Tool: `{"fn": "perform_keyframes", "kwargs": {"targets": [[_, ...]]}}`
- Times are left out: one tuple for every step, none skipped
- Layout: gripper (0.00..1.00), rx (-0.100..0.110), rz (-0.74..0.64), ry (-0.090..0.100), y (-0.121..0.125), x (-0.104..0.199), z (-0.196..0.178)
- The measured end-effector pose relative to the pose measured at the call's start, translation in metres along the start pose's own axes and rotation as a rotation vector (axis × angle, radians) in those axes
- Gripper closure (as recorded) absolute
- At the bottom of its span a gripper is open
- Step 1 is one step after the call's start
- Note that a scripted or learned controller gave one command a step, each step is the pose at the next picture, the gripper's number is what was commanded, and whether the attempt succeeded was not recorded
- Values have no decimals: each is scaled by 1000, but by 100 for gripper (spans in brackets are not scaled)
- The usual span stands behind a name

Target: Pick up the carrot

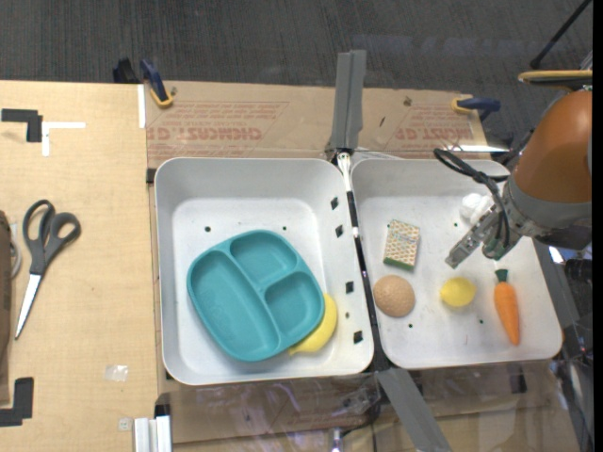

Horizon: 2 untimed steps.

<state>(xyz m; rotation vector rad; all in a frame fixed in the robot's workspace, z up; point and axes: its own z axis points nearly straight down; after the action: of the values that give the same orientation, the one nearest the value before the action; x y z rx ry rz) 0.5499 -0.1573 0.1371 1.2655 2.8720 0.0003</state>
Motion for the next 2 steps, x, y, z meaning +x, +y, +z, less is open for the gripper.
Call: {"fn": "perform_keyframes", "kwargs": {"targets": [[100,4,411,3,-61,24,46],[100,4,573,5,-22,84,46]]}}
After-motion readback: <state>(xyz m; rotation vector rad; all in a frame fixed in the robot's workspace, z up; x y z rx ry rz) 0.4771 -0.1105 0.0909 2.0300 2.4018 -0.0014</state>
